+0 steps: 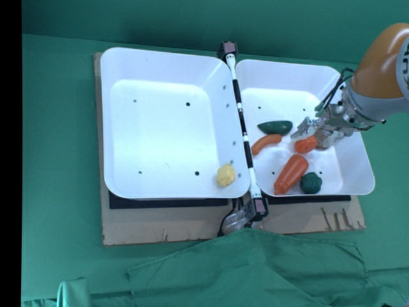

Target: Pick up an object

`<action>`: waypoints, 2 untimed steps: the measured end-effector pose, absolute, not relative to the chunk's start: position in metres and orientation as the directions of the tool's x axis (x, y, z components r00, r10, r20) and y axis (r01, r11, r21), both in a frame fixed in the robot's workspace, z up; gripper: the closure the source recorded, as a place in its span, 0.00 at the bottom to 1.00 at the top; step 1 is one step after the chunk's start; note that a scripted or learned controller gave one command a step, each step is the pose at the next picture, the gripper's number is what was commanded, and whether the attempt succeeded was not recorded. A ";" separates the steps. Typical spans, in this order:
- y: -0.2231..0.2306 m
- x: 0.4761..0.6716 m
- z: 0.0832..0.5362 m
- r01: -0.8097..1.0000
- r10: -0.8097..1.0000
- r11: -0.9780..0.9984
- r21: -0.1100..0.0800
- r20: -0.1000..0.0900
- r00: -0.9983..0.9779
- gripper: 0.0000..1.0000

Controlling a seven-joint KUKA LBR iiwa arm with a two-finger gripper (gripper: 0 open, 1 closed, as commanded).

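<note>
The gripper (311,133) hangs directly over the small red-orange piece (305,146), which lies just below its tips; whether it grasps anything, I cannot tell.

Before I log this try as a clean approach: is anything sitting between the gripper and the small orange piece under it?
Nothing visible. The gripper is right above the small orange piece in the right bin.
</note>
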State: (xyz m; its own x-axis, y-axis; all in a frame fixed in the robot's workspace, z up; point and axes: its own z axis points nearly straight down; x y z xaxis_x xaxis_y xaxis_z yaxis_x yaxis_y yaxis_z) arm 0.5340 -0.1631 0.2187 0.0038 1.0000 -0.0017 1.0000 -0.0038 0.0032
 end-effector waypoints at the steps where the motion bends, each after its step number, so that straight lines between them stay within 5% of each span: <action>1: -0.164 0.535 0.232 1.000 1.000 -0.007 0.010 -0.005 0.007 1.00; 2: -0.157 0.534 0.292 1.000 1.000 -0.019 0.011 -0.003 0.019 1.00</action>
State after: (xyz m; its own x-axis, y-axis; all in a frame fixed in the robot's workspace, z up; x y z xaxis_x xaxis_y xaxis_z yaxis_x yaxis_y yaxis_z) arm 0.5342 -0.1565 0.2915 0.0188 0.9998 -0.0034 0.9998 -0.0188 0.0107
